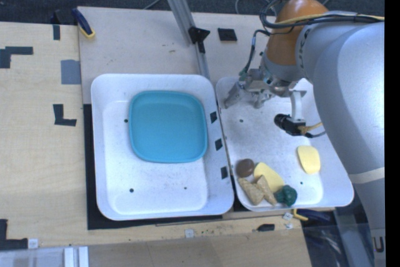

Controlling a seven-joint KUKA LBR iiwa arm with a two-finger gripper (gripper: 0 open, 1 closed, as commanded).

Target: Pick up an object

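Observation:
My gripper (244,100) hangs over the far left corner of the right bin (259,134), its two fingers spread with nothing between them. The objects lie well away from it, along the near side of that bin. A brown round lump (244,167) sits beside a yellow wedge (267,173). Two tan chunks (255,191) lie against the near rim, with a dark green piece (287,195) to their right. A pale yellow oval (309,159) rests alone by the right wall.
The left bin (112,134) holds a blue square plate (167,126). A slanted metal pole (181,3) rises from the bench just behind the gap between the bins. The arm's grey body (350,90) overhangs the right bin's right side.

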